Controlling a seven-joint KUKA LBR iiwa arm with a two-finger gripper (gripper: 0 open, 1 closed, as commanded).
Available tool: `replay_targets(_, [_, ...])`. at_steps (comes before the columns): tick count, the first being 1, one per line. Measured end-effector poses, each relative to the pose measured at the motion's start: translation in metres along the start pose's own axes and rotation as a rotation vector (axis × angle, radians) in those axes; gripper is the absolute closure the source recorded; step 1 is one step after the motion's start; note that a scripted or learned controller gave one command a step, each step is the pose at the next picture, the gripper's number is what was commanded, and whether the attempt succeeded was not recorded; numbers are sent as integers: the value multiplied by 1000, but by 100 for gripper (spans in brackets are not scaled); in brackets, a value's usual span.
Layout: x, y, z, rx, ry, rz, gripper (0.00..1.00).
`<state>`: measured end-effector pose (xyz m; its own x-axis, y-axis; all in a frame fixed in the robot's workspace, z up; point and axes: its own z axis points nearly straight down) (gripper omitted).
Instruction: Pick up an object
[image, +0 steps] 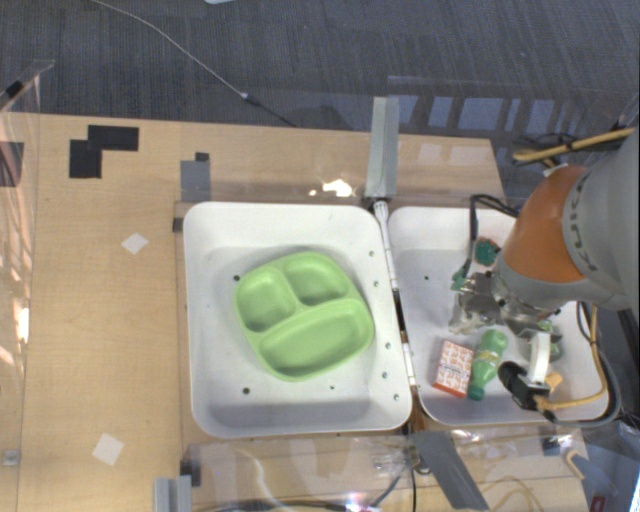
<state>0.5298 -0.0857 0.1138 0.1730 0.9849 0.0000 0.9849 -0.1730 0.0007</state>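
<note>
My gripper (472, 306) is low over the right bin (425, 262), in its middle, with the grey arm and its orange band coming in from the right. Just below the gripper lies a green bottle (486, 362), tilted on its side. A small red and white box (454, 367) lies flat to the left of the bottle, touching it or nearly so. A small teal object (485, 252) sits just above the gripper, partly hidden by the wrist. Nothing can be seen held in the gripper.
The left bin (215, 400) holds a light green divided plate (303, 315) near its middle. A metal divider (393, 290) separates the two bins. Wooden bench surface spreads to the left, with black tape marks (100, 148).
</note>
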Motion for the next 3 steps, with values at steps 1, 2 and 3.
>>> replay_targets(1, [-35, 27, 24, -8, 4, 504, 100])
replay_targets(2, [-92, 22, 24, -5, 13, 971, 100])
replay_targets(3, [-5, 13, 24, -8, 11, 1187, 100])
